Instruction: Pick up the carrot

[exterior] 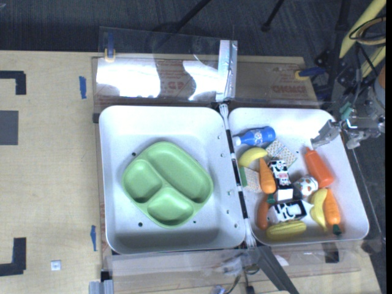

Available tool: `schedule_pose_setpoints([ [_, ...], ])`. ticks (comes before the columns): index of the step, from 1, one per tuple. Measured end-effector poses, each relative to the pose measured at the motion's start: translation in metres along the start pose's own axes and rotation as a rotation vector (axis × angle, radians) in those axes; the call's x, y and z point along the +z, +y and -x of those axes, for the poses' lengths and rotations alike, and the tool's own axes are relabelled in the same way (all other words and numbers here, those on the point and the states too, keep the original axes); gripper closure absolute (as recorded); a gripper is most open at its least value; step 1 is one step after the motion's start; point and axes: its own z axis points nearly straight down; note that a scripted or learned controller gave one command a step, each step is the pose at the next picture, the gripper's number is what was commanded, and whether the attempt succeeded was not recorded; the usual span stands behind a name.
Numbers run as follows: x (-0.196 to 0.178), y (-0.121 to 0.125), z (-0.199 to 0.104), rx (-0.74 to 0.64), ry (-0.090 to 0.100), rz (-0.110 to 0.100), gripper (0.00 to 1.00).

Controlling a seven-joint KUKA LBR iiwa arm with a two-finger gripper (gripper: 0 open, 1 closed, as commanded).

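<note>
Wooden bench point(49, 182) bears two white bins point(122, 127).

Pale wooden bench point(43, 182) — dark carpeted floor point(122, 5) behind

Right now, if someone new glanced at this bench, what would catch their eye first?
Probably the green divided plate, lying alone in the left bin. Next, the crowded right bin: orange carrots, such as one near its middle, yellow bananas and a blue bottle heaped together. The tool sits at that bin's upper right edge, above the pile.
</note>
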Motion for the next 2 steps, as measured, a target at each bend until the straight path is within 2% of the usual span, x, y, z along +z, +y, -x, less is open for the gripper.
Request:
schedule_pose_setpoints([
  [1, 0.111, -0.039, 0.043, -0.051, -0.001, 0.002, 0.0],
  [2, 0.094, -0.008, -0.032, -0.103, -0.002, 0.004, 0.0],
])
